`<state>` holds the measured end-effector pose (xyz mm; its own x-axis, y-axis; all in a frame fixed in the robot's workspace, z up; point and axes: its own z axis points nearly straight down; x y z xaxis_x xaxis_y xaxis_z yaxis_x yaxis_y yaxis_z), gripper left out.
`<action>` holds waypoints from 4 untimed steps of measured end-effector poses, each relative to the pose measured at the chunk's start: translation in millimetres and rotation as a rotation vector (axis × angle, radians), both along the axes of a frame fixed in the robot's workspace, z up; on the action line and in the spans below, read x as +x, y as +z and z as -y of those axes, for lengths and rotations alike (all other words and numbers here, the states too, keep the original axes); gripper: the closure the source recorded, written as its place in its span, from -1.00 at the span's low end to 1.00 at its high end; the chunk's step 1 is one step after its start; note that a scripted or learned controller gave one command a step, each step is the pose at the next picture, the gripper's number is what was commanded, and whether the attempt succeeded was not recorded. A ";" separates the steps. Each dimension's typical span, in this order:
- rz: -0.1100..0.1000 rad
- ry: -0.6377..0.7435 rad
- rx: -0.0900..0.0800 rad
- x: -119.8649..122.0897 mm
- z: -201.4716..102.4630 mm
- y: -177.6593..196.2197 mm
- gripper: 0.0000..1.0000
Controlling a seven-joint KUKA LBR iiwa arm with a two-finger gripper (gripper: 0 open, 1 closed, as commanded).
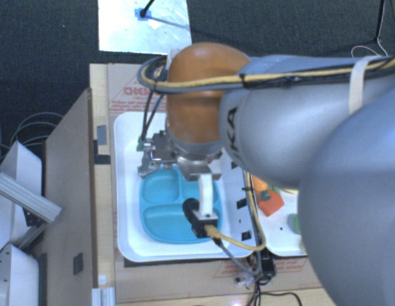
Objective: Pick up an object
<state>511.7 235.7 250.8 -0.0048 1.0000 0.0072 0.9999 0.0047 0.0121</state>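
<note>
The grey arm [299, 139] is closest to the camera and covers much of the right side of the view. Its orange band [201, 88] sits just above the wrist. Under the band the gripper [175, 164] points down into the left bin [124, 171]. The arm's own body hides its tips, so I cannot tell if the gripper is spread or pressed together, and nothing can be seen held in it.

Directly below the gripper lies a blue tray [160, 218], divided into compartments, flat on the floor of the left bin. The gripper stands over the far edge of this tray. I cannot tell if it touches the tray.

From the gripper toward the side where the arm comes in, past the wall between the bins, is the right bin [283, 250]. An orange and red thing [271, 201] lies there, and just beside it shows a small green thing [294, 222], half hidden by the arm. Both are well apart from the gripper.

Both bins rest on a sheet of brown cardboard [130, 94] with red print, which lies on the wooden counter [67, 171]. Beyond the gripper, past the far edge of the counter, a pale shiny sheet [143, 18] lies on the dark floor.
</note>
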 end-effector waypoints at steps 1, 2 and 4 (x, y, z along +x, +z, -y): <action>0.006 -0.002 -0.003 98.7 1.9 101.4 -1.00; 0.009 0.001 -0.002 157.2 1.8 258.5 -1.00; -0.025 -0.005 -0.011 155.5 1.9 102.4 -1.00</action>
<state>667.2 233.8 353.2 -0.0002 1.0000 -0.0040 0.9999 0.0001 -0.0132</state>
